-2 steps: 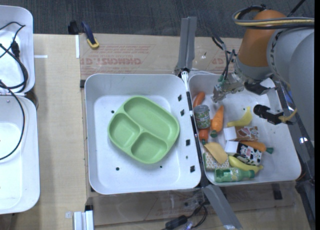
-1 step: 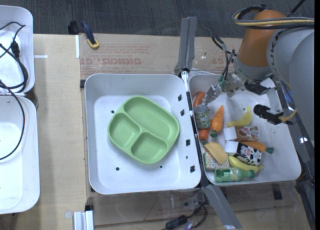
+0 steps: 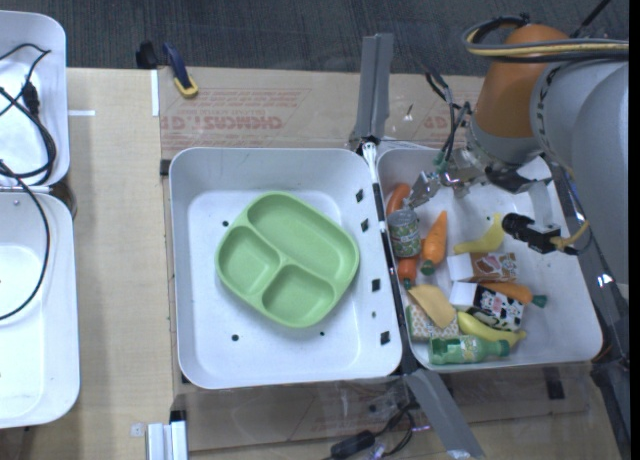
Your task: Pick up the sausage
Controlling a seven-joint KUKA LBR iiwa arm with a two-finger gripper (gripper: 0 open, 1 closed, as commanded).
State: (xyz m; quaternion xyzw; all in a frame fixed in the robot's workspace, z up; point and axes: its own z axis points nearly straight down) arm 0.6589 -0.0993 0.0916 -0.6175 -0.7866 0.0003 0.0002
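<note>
arm (image 3: 560, 68): reaching in from the right, orange band sitting above the wrist, hanging over the back of the right bin
gripper (image 3: 432, 186): hovering low over the right bin's back-left corner, just above the sausage; finger state can't be read from this angle
sausage (image 3: 398, 197): lying reddish-orange against the right bin's left wall, near the back, partly hidden by the gripper; not showing between any fingers
right bin (image 3: 575, 333): holding a crowded pile of toy food
can (image 3: 405, 233): standing just in front of the sausage, touching or nearly touching it
carrot (image 3: 434, 238): lying tilted just right of the can
bananas: one (image 3: 485, 240) sitting mid-bin, another (image 3: 487, 329) lying toward the front
green bottle (image 3: 465, 350): lying on its side along the front wall
cow-print carton (image 3: 497, 305): sitting between the two bananas
left bin (image 3: 200, 278): holding the green plate
green plate (image 3: 288, 260): three-compartment, lying flat mid-bin, well apart from the gripper
</note>
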